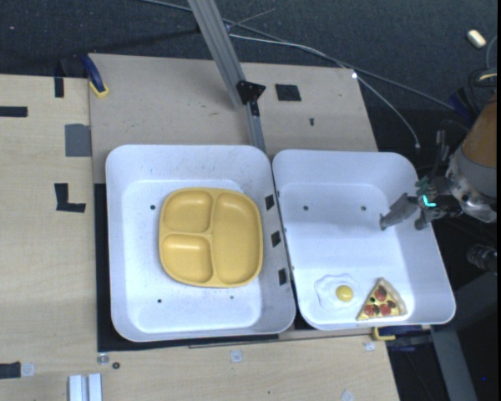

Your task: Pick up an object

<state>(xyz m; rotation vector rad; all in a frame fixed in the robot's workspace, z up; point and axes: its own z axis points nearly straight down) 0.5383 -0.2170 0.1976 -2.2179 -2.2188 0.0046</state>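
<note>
A: Pincer [398,215] sits over the right bin [334,170], near its right wall, arm coming in from the right. Can't tell its state, too small and dark. Nothing visible in it.

B: Targets?

A: Fried egg toy [337,291] and pizza slice toy [382,300], side by side at the right bin's near edge, just apart. Both flat on the bin floor. Yellow divided plate [210,236] lies in the left bin [134,307], well away.

B: Step?

A: Looks like approach, no grasp made. Pincer is well apart from both toys.

B: Next?

A: My guess: travel toward the near edge, centre over one toy, descend. Both are thin and flat, so it has to get low; bin wall sits close to the pizza.
</note>
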